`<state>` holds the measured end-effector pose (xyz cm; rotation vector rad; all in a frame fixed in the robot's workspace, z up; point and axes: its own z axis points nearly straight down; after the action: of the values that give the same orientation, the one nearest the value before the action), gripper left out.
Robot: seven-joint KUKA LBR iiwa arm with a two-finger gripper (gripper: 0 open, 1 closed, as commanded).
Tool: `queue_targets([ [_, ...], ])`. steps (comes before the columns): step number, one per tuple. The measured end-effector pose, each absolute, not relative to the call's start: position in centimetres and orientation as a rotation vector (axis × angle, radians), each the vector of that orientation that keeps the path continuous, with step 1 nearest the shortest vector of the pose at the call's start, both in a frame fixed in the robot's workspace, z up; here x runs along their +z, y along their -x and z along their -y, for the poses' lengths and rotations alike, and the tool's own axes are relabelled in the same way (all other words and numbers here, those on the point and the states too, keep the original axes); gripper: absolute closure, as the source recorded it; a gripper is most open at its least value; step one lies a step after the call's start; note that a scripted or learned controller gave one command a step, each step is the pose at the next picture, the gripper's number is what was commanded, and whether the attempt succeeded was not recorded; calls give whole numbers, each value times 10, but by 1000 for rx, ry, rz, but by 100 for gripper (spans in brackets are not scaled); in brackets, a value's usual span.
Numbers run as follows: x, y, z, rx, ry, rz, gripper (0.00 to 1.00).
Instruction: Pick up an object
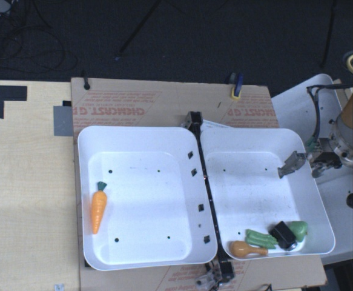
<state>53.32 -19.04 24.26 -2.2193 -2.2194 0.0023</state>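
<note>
Nearest cam, well left of pincer (301, 162): toy carrot (98, 207) in left bin (85, 162). Below pincer, right bin (312, 190) corner: tan gourd (247, 249), green veg (260, 239), black block (283, 234). Pincer grasped nothing (open/closed: can't tell). Risk: cluster packed against wall, grab could slip.

Arm: we see it reaching in from the right, wrist low.
Gripper (302, 163): we see two spread fingers, nothing between them.
</note>
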Motion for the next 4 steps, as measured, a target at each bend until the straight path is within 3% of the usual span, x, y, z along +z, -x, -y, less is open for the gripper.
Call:
queue_targets([
  [1,191,-578,139,2,2214,2223,0],
  [2,82,-636,87,1,2212,2226,0],
  [3,97,-635,91,4,2219,2221,100],
  [4,97,-635,91,5,2218,2221,0],
])
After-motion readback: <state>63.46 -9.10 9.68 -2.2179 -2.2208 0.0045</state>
